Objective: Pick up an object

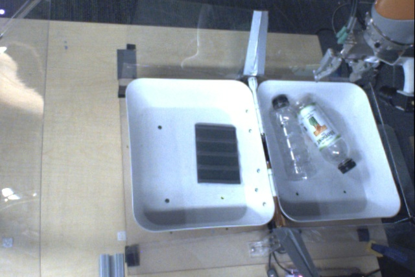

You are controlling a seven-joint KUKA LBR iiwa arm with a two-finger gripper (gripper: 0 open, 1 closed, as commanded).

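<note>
2 bottles (310, 136) lie side by side in right bin (382, 198). Dark ribbed pad (217, 153) in left bin (155, 198). Hand (337, 63) above right bin's far edge.

Two bins side by side on counter (78, 139). Left bin (149, 139): ribbed pad (218, 152) at centre. Right bin (369, 165): two bottles side by side, touching, bare bottle (290, 139) left, labelled bottle (322, 133) right. Gripper (340, 58) above right bin's far edge.
</note>
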